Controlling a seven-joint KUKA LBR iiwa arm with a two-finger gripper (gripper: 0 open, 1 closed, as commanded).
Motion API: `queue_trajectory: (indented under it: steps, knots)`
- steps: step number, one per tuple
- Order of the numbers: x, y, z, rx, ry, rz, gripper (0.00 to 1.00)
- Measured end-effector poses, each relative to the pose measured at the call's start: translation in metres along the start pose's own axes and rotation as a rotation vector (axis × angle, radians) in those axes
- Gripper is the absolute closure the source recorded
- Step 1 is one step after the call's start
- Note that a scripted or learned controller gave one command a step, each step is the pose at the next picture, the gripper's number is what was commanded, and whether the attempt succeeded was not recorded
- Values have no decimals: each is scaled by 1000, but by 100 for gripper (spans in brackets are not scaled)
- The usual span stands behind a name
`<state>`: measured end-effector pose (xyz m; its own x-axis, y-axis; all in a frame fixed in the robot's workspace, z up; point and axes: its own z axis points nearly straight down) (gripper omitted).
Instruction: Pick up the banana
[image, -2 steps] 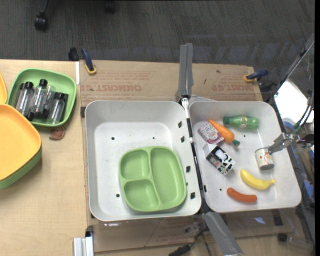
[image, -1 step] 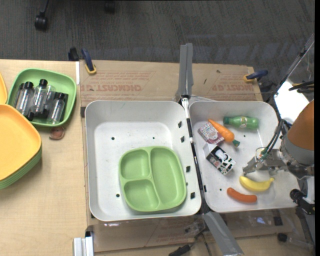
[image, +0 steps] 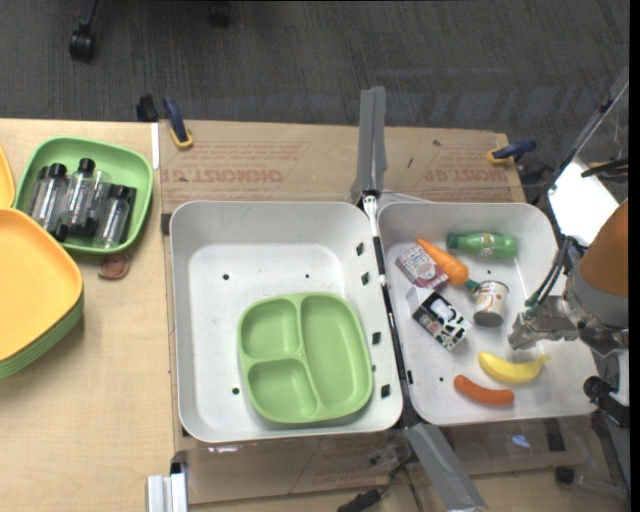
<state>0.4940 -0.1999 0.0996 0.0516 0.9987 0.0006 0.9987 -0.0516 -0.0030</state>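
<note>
The banana (image: 511, 368) lies in the right bin (image: 540, 225), near its near right corner, long axis running left-right. The gripper (image: 527, 336) hangs just above it; its jaw state cannot be told.

The arm enters at the 3 o'clock edge of the camera view, its orange band showing near that edge above the wrist. From there the grey wrist reaches toward 9 o'clock and ends in the end effector (image: 527, 338), which points down and toward 8 o'clock, low over the frame's lower right part.
</note>
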Motion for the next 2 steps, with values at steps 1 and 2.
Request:
queue_trajectory:
  steps: [1, 2]
  knots:
    - [5, 53, -17, 0, -1, 111, 100]
    - [58, 123, 8, -1, -3, 361, 100]
